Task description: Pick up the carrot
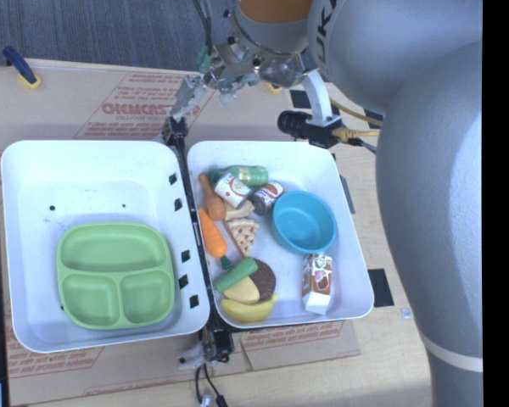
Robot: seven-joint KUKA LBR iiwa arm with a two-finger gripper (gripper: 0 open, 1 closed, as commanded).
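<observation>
Grey arm (424, 142) nearest, gripper (191, 100) above the bins' far edge, finger state unclear, carrot (212, 233) lying lengthwise well below it.

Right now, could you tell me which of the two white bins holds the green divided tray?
The left bin holds the green divided tray. The right bin holds the carrot, blue bowl and other toy food.

My one camera sits fixed above the bench (59, 83), looking down at a slant. Both white bins (34, 168) fit in its view, fairly near.
</observation>
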